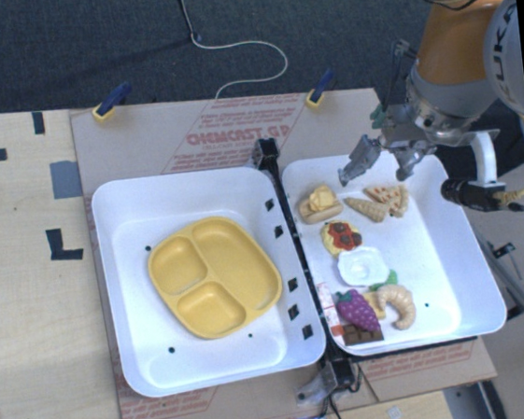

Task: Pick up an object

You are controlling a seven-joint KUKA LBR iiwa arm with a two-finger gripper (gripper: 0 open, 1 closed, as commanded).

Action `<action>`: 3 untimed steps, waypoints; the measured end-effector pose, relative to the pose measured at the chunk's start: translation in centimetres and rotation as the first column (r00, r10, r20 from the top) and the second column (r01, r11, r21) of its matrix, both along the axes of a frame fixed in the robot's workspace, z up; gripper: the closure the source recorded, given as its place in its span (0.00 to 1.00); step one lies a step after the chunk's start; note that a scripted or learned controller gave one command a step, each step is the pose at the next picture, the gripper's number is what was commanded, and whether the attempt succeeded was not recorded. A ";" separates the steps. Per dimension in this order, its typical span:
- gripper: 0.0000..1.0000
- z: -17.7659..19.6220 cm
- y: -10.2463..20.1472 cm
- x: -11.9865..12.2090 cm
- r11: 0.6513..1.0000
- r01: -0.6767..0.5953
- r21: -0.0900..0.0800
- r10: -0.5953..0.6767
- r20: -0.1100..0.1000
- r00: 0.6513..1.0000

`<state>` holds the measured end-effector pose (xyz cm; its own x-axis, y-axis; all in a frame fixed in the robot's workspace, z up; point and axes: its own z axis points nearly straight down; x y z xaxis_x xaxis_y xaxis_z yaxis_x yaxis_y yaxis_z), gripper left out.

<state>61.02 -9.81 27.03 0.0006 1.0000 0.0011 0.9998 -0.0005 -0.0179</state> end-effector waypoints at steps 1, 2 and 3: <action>0.00 0.7 0.0 0.2 1.000 -0.003 -0.001 0.003 0.012 1.000; 0.00 -4.2 -0.4 0.4 1.000 -0.002 -0.001 0.002 0.007 1.000; 0.00 -9.0 -0.1 0.3 1.000 -0.003 -0.001 0.003 0.007 1.000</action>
<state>61.30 -9.89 18.06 -0.0022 1.0000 0.0003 0.9999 0.0022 -0.0114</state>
